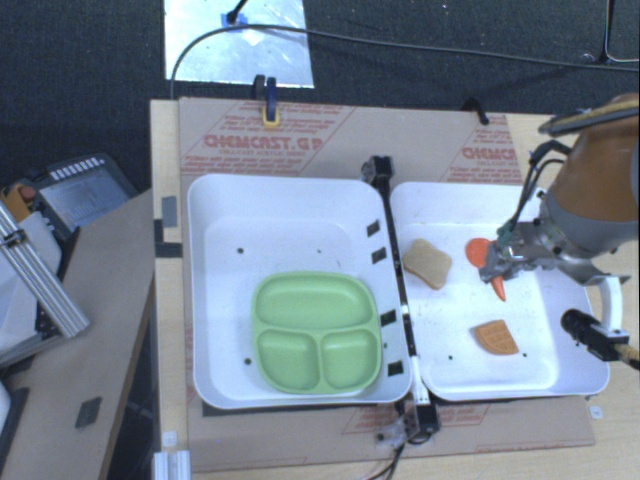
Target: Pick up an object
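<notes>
Risk lies at the gripper (497, 264), its jaws' state unreadable, which may merely nudge the orange carrot-like toy (484, 258) aside.

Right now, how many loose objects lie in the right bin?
3: a tan bread-like piece near the divider, an orange wedge toward the front, and a red-orange item at the gripper, partly hidden by it.

Glossy plastic bins (300, 208), matt green tray (316, 330), cardboard base (330, 133).
</notes>
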